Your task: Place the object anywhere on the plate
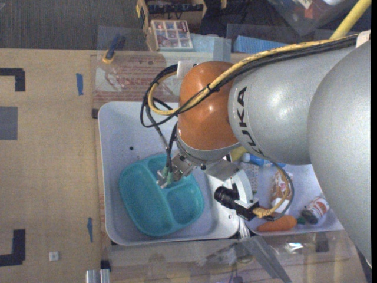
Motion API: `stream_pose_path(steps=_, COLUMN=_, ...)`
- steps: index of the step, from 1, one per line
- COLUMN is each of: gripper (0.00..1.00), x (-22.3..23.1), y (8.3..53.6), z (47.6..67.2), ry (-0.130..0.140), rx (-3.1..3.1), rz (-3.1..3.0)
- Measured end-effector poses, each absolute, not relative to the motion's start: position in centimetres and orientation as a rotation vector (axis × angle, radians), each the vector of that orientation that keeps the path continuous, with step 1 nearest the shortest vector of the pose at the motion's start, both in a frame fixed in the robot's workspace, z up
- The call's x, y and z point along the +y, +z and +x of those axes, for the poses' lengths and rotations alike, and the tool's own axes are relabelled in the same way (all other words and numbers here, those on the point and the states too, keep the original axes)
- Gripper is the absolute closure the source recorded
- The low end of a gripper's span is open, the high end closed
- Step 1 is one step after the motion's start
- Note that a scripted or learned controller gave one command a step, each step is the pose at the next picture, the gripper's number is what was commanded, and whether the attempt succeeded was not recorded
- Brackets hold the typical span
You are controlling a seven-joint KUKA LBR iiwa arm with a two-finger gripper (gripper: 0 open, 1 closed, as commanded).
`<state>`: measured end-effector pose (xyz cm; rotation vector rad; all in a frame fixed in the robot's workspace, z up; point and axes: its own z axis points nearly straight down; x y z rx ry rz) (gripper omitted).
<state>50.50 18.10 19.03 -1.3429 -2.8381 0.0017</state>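
A teal divided plate (156, 202) lies in the left white bin (115, 134), toward its near side. My gripper (169, 175) hangs over the plate's far rim, right under the orange wrist band (203, 114). At its tip sits a small green piece (164, 180), just above or touching the plate's far compartment. Whether that piece is held or lying on the plate is too small to tell. The arm hides the bin's right part.
The right bin (321, 224) holds an orange carrot (277, 223), a small bottle with a red label (315, 209) and packaged items partly under the arm. A black camera mount (232, 200) sticks out near the divide between the bins. Cardboard boxes stand beyond the bench.
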Motion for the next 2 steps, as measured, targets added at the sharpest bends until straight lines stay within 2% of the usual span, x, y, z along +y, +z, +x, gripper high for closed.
stream_pose_path(steps=1, gripper=0.00, x=18.05, y=19.03, z=50.52, ry=0.002, rx=-2.838, rz=-1.344)
stream_pose_path(steps=2, gripper=1.00, x=18.00, y=20.03, z=50.66, ry=-0.002, rx=-2.838, rz=-1.349)
